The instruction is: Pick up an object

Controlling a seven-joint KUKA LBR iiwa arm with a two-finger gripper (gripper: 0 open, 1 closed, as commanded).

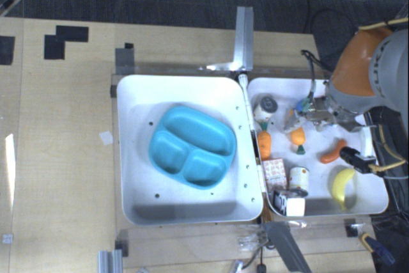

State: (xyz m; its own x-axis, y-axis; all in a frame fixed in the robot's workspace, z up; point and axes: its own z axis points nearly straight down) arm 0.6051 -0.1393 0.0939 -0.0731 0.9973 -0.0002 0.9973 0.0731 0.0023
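Observation:
The right bin (377,201) holds several small objects: a grey-capped white bottle (265,105), an orange carrot-like piece (263,144), a small orange toy (297,136), a red-orange sausage shape (332,154), a yellow banana (343,185), a patterned box (273,171), a white cup (298,177) and a black-and-white item (289,202). My gripper (308,112) hangs low over the back middle of this bin, just above the small orange toy and to the right of the bottle. Nothing shows between its fingers.
The left bin (134,201) carries a blue divided plate (192,145). A metal post (244,35) stands behind the wall between the bins. The arm's orange band (354,64) and cables (377,166) hang over the right bin's right side.

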